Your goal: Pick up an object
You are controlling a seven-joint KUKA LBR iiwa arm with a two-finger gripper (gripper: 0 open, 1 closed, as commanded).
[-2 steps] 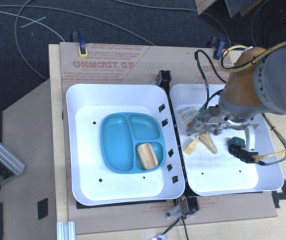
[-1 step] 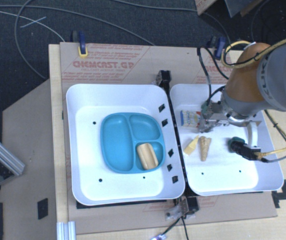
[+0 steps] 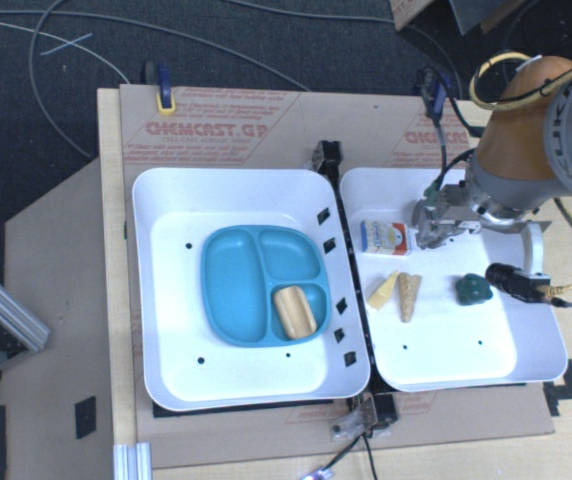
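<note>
Small light pieces lie in the right bin [image 3: 526, 363], the gripper [image 3: 428, 223] low over its far part.

Nearest sit two tan wedges [image 3: 396, 293], touching at their tips, and a green lump [image 3: 473, 288] to the right; both look light and stiff, best pinched across the narrow width. Farther back a small packet [image 3: 383, 236] lies flat just beside the gripper; probably slippery, thin, hard to get under. Whether the jaws stand wide or narrow, I cannot tell. In the left bin [image 3: 156, 268], a blue tray [image 3: 241, 278] holds a tan roll [image 3: 294, 311].

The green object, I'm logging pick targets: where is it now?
The green object lies in the right bin, toward its right side, right of two tan wedge pieces and below the hand.
</note>
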